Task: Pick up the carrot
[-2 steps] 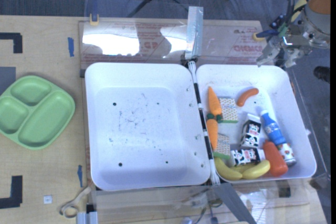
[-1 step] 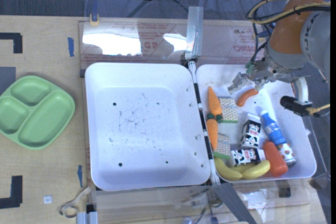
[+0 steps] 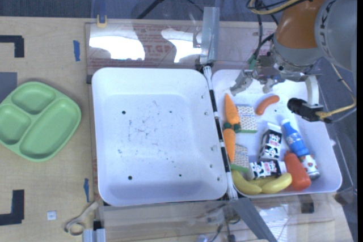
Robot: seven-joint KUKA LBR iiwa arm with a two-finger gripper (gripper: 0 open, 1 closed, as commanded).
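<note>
The grey arm is reaching in from three o'clock, its orange band sitting above the wrist. The gripper is pointing toward eight o'clock, its two fingers spreading apart with nothing between them.

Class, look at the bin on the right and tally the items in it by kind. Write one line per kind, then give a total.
Carrots: 2
Sausage: 1
Bananas: 2
Cow-print cartons: 2
Blue bottle: 1
Red pepper: 1
Total: 9
</note>
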